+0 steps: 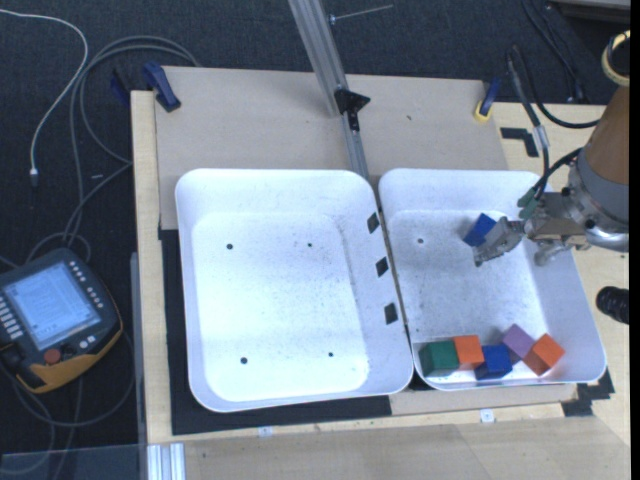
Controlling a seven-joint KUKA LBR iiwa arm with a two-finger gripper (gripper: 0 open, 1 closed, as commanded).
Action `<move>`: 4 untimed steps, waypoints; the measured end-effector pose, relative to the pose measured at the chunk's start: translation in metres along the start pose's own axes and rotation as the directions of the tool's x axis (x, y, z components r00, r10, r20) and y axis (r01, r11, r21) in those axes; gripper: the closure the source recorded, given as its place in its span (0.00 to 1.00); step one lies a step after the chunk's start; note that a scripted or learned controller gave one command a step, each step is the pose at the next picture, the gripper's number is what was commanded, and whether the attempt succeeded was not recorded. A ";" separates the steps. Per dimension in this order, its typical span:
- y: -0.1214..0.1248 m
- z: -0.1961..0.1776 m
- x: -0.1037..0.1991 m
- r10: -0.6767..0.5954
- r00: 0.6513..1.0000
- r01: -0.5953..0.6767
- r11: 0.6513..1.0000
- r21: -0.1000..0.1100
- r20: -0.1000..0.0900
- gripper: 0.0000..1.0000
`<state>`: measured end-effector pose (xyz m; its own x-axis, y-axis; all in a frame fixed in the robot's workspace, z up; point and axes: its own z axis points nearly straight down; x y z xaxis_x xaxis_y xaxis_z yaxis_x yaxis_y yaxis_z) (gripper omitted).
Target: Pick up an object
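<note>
Nearest the lower edge of the camera view, the pale worktop point(300, 438) with a black mat showing under the bins. On the worktop, two shallow white bins side by side: the left bin point(200, 208) and the right bin point(575, 308).

Along the near wall of the right bin, a row of small blocks close together: a green block point(437, 357), then an orange block point(468, 350) touching it, then a dark blue block point(494, 362), a purple block point(518, 340), and at the right end a second orange block point(546, 353), tilted against the rim.

Farther back in the same bin, near its middle and well apart from that row, a blue block point(481, 230) tilted, with the end effector point(522, 248) just beside it on the right. Two grey fingers spread fairly wide, the left fingertip close under the blue block, nothing clearly clamped between them. Cannot tell whether the block rests on the bin floor or leans on the finger.

Behind the end effector, the grey arm point(610, 178) coming in from the right edge.

Off the worktop at left, on dark carpet, a handheld control pad point(50, 313) with a lit screen and grey cables point(60, 118). At the far side, a metal rail point(315, 38) slanting down toward the gap between the bins, and blue clamps point(160, 86) at the back corners of the board.
</note>
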<state>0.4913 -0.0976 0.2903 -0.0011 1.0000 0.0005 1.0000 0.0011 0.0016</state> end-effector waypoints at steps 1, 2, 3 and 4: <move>0.007 0.012 -0.047 0.004 1.000 -0.004 1.000 0.000 0.002 0.00; 0.039 0.195 -0.083 0.002 1.000 -0.002 1.000 0.009 -0.002 0.00; 0.054 0.173 -0.055 -0.003 1.000 0.003 1.000 -0.003 0.000 0.00; 0.106 0.191 -0.072 -0.002 1.000 0.002 1.000 -0.002 0.002 0.00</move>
<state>0.5979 -0.1692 0.0993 -0.0028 1.0000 -0.0016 1.0000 0.0028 0.0039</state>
